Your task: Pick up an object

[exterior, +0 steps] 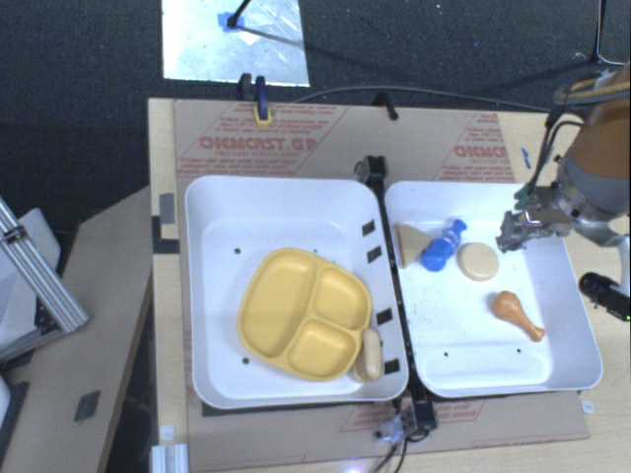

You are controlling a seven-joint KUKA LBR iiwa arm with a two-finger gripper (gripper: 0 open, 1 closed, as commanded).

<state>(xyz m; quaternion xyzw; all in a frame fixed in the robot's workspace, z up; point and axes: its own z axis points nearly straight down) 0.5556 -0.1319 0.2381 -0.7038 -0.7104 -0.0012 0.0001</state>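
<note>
While over the right bin (562, 363), pincer (513, 235) touches nothing.

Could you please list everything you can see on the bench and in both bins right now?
left bin: one, white, left half of bench
right bin: one, white, beside the left bin
divided tray: one, yellow, in left bin
small oblong piece: one, beige, left bin, against the tray's right edge
wedge: one, tan, right bin, upper left
bottle: one, blue, right bin, next to the wedge
round disc: one, cream, right of the bottle
drumstick toy: one, orange-brown, right bin, lower right
shiny sheet: one, silver, on dark floor beyond bench
arm: one, grey and orange, from the right
pincer: one, dark, over the right bin's upper right
</note>
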